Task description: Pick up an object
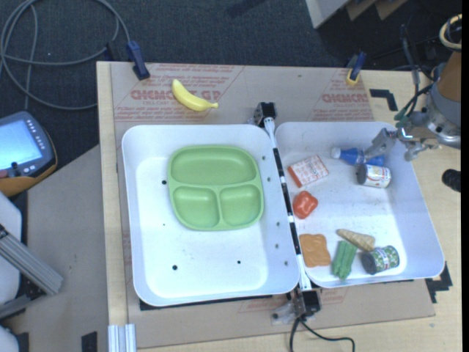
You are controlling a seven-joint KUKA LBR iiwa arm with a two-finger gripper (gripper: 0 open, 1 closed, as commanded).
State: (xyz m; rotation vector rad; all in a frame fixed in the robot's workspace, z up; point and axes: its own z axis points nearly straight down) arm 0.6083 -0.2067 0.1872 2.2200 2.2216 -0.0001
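Observation:
My gripper (396, 144) hangs over the far right part of the right bin (410, 218), fingers spread open and nothing between them. Its left finger (379, 142) is just above and right of a small blue bottle (350, 155). A small white can (374, 175) lies on its side right below the gripper. Further left in the same bin are a red-and-white box (308, 171) and a red pepper (304, 204). Along the near side lie an orange toast slice (315, 250), a green cucumber (343, 259), a tan bread piece (355, 237) and a green-labelled can (382, 259).
The left bin (146, 218) holds a green divided plate (215, 185). A yellow banana (193, 97) lies on the bench behind the bins. Blue clamps (136, 59) (355, 67) grip the bench's far edge. Cables run at the right.

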